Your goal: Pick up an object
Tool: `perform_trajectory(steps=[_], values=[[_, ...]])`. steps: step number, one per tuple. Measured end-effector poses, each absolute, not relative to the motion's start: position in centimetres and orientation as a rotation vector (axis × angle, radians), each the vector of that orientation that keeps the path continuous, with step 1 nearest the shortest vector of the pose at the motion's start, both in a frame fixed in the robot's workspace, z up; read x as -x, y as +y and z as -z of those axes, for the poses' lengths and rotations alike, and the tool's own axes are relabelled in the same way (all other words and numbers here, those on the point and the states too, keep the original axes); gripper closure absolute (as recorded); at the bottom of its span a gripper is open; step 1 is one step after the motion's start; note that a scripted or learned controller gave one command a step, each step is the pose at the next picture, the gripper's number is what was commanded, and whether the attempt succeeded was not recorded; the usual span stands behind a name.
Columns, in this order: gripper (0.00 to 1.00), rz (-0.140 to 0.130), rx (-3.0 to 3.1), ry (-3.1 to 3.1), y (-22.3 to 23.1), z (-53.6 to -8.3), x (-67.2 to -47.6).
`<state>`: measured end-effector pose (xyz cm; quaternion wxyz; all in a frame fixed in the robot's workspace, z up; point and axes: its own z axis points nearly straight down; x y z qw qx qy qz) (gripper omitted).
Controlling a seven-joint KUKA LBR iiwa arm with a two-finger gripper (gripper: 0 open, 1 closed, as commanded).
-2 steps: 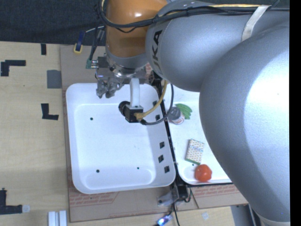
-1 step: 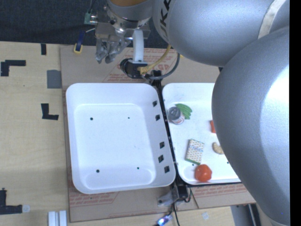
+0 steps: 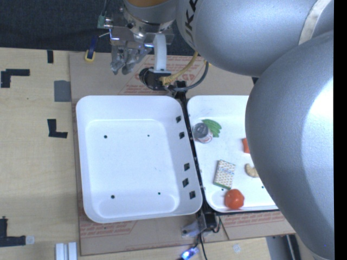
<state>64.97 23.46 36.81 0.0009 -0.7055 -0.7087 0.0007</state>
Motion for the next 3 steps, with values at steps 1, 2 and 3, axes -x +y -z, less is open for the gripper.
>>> perform_trajectory(steps=[1, 2, 3], values=[[1.0, -0.004, 2.212, -2.226, 23.5, -37.7, -64.9], [1.0, -0.006, 2.209, -2.227, 23.6, -38.7, -64.9], [1.0, -0.007, 2.205, -2.228, 23.7, -39.6, -64.9]])
